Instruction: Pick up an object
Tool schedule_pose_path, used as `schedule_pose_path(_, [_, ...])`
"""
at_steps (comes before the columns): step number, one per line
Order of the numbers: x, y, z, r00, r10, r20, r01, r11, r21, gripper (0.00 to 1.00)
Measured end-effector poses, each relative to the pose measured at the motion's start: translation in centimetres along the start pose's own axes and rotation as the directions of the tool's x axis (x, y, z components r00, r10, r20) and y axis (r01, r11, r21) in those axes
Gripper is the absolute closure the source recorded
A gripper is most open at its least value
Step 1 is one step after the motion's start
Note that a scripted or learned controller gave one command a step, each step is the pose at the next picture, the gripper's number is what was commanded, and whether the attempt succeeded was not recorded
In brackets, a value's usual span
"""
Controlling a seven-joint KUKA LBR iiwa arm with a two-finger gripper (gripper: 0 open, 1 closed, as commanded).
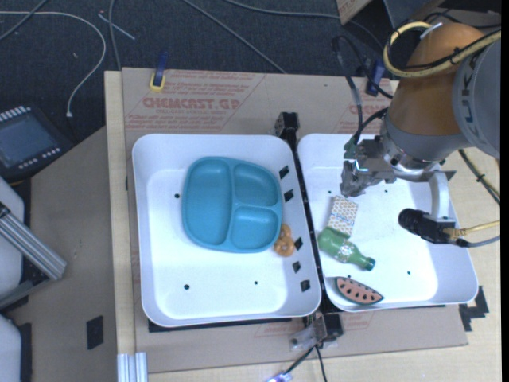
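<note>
Lying nearest in the right bin (457, 281) are a watermelon slice (358, 290), a green bottle (345, 248) and a patterned packet (343, 213). Just beyond the packet hangs the gripper (355, 183); how wide it stands I cannot tell. A blue plate (231, 204) fills the left bin (159, 277).

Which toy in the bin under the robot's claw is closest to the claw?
The small checkered packet, just below the gripper. The green bottle lies farther down, and the watermelon slice is farthest, by the bin's front edge.
</note>
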State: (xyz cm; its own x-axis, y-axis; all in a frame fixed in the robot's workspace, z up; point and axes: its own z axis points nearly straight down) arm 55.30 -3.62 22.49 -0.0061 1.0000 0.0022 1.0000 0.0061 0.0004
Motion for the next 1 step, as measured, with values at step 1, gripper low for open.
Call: schedule_pose_path(1, [4.83, 1.56, 0.72, 1.0, 0.0, 0.0, 0.0, 1.0, -0.001, 1.0])
